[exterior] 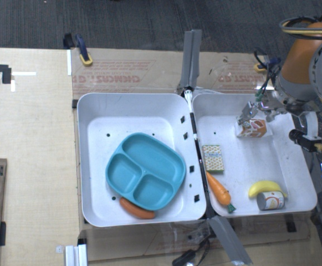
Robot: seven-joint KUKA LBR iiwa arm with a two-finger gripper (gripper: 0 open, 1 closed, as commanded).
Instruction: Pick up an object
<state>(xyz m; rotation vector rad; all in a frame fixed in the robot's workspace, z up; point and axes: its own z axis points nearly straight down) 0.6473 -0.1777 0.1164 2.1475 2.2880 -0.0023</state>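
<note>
Up in the right bin (294,201), the gripper (250,113) sits directly over an orange-and-white packet (253,128); whether it is clenched or released, I cannot tell.

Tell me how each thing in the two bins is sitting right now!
Blue plate: flat in left bin, nothing on it.
Hot dog: partly tucked under the plate's near edge.
Sponge: flat in right bin.
Carrot: lying down.
Banana: lying down.
Can: tipped on its side.
Orange packet: under the gripper.
</note>
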